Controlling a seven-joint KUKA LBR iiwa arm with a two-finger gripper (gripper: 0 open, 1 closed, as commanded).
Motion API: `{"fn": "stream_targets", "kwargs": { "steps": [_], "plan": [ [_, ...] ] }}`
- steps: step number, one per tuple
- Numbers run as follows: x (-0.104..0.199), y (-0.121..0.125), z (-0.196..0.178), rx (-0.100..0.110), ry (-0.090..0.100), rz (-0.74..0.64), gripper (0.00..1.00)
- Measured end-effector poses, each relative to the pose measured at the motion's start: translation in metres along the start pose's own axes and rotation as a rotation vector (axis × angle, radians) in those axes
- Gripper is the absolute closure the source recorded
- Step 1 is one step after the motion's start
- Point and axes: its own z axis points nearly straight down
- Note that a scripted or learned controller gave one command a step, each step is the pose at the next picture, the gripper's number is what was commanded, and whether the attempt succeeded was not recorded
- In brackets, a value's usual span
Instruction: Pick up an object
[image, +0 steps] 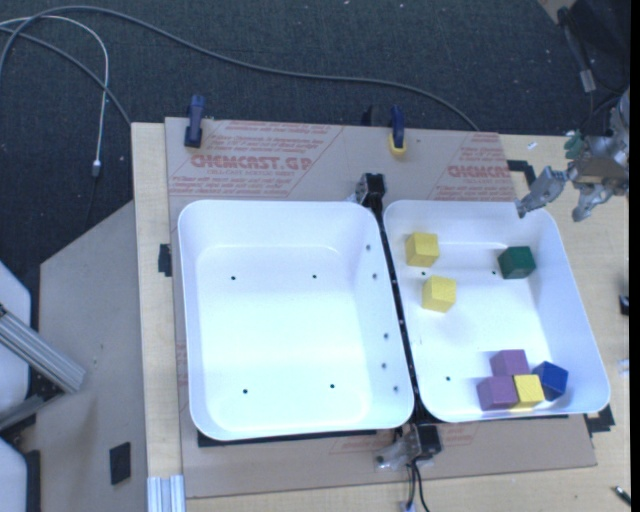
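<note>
Hovering at the upper right of the frame, the jaws (560, 198) stand spread open with nothing between them, above the right bin's (570, 290) far corner. Nearest them, lower left inside that bin, lies the green block (516, 262), well apart.

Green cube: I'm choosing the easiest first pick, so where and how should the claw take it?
Come straight down on the green cube and pinch its two side faces. It stands apart from the other blocks, though close to the bin's far wall.
</note>
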Motion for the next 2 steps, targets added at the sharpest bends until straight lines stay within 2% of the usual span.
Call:
{"fn": "stream_targets", "kwargs": {
  "steps": [1, 2],
  "plan": [
    [0.0, 0.001, -0.004, -0.007, -0.001, -0.001, 0.0],
    [-0.009, 0.0, 0.051, -0.003, 0.0, -0.001, 0.0]
  ]
}}
